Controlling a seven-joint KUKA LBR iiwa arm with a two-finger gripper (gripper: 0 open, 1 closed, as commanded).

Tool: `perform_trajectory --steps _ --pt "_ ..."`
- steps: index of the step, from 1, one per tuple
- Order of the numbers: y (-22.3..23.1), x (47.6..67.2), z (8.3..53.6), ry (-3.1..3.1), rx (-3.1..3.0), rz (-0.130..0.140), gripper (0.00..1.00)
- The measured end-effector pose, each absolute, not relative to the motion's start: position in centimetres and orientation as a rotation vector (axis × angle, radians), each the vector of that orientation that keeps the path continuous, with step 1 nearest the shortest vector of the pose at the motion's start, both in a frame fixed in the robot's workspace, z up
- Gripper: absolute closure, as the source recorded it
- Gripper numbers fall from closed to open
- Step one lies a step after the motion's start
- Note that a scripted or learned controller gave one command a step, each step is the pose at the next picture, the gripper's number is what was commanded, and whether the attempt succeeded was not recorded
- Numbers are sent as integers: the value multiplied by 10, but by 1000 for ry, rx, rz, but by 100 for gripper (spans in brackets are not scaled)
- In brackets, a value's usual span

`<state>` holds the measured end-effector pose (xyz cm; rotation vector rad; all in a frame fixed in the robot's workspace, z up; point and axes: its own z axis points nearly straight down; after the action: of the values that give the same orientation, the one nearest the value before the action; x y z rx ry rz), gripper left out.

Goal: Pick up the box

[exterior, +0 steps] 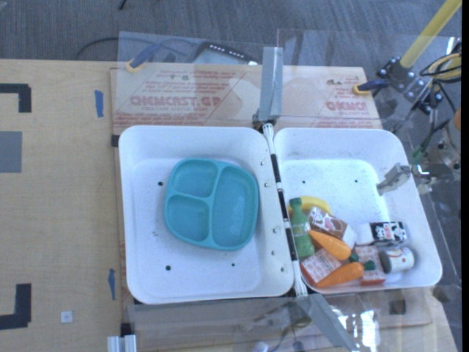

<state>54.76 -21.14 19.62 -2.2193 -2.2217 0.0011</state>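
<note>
Two bins sit side by side, the left bin (139, 218) holding a plate (212, 204), the right bin (352, 152) holding, crowded toward its near edge, a bottle (300, 228), two carrots (330, 244), a box (317, 265), a carton (387, 232) and a can (396, 259).

Grey carpet floor (308, 13) up top, tan wooden bench (58, 196) with blue tape bits (99, 103), clear plastic sheet (190, 94) behind.

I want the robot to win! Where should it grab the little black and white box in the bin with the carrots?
Probably from straight above, pinching the little black and white box across its short sides. It lies flat and a bit apart from the carrots, with bare bin floor on its far side, so fingers should fit there.
</note>
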Motion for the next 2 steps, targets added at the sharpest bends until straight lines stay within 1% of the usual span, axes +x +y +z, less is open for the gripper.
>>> perform_trajectory --steps 1,2 --pt "-143 528 117 -2333 -2129 -12 0" --pt "-99 609 86 -2120 -2323 -3 0"
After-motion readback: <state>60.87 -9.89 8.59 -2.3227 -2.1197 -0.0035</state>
